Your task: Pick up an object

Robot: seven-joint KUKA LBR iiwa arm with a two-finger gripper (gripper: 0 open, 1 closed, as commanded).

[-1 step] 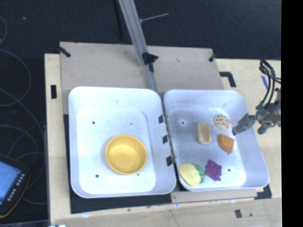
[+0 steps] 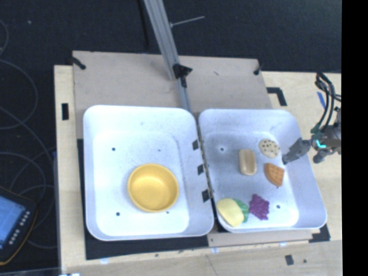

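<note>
Nearest me, yellow lemon [image 2: 231, 211] and purple grapes [image 2: 259, 206] crowd the right bin's [image 2: 299, 125] six o'clock rim. At three o'clock the gripper [image 2: 296, 151] hovers, aperture unclear; touching neighbours could spoil a grasp.

Two white bins sat side by side on the tabletop [image 2: 66, 154]. The left bin [image 2: 103, 131] held a yellow bowl [image 2: 152, 187]. The right bin [image 2: 230, 125] held a speckled cookie [image 2: 268, 147], a tan bar [image 2: 248, 162], an orange wedge [image 2: 275, 173], purple grapes [image 2: 259, 206] and a yellow-green piece [image 2: 232, 211]. The gripper [image 2: 296, 151] hovered at its right rim, near the cookie.
</note>
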